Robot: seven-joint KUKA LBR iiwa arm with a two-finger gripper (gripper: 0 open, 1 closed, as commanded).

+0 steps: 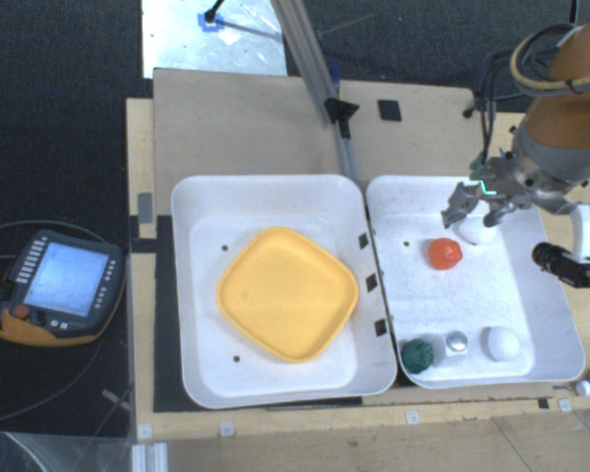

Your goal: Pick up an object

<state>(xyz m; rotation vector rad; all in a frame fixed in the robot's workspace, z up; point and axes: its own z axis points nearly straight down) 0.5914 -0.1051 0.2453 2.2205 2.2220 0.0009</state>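
Note:
My gripper (475,210) hangs over the upper part of the right bin (541,293), its fingers spread open. Right below and between the fingers lies a white round object (478,231), partly hidden by them. A red ball (445,254) rests just to the lower left of the gripper. Along the bin's front edge sit a dark green ball (418,353), a small silver cap-like piece (456,342) and a white ball (501,343).
The left bin (202,362) holds a large yellow square plate (288,292). A grey pole (310,47) slants across the back of the bench. A teach pendant (57,285) lies on the floor at the left.

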